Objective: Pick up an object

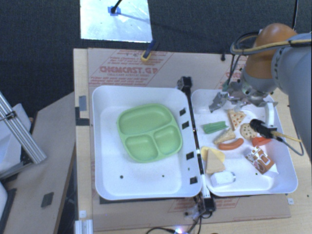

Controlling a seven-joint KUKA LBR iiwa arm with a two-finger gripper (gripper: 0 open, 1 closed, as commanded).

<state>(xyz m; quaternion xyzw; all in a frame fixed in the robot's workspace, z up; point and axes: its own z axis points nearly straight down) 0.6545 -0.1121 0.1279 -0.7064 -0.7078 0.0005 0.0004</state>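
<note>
The gripper (218,103) hangs open and empty; just below it the green bean (214,127) and cracker (236,117) crowd together, so a descent could nudge both.

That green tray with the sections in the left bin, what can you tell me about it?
The green tray is a pale green, smooth-looking dish, plastic by its look, with rounded corners. It is split into three hollows: one long one along the far side and two smaller ones along the near side. It lies flat on the floor of the left bin, turned slightly askew to the bin's walls and somewhat toward the right-hand side. Nothing sits in it and nothing but the bin floor touches it.
</note>
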